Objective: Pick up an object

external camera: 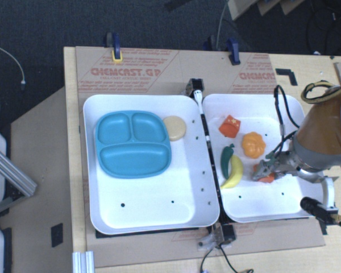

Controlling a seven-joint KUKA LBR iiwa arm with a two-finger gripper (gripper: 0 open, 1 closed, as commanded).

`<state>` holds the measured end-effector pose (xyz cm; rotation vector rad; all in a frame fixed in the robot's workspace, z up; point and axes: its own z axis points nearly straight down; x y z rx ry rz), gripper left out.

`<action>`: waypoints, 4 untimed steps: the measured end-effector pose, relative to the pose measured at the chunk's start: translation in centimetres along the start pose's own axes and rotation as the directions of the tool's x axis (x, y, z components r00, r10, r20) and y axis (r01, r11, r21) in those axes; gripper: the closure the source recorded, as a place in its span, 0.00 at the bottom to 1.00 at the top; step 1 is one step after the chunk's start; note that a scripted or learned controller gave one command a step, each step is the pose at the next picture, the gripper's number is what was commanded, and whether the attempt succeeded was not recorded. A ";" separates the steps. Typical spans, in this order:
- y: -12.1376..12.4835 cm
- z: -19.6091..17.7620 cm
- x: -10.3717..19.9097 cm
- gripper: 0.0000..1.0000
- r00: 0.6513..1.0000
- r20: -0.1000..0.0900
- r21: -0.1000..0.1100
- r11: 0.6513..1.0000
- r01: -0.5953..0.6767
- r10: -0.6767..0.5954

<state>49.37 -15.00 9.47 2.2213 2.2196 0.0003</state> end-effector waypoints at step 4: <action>2.3 -10.3 5.2 1.00 1.000 -0.002 -0.001 1.000 0.007 -0.007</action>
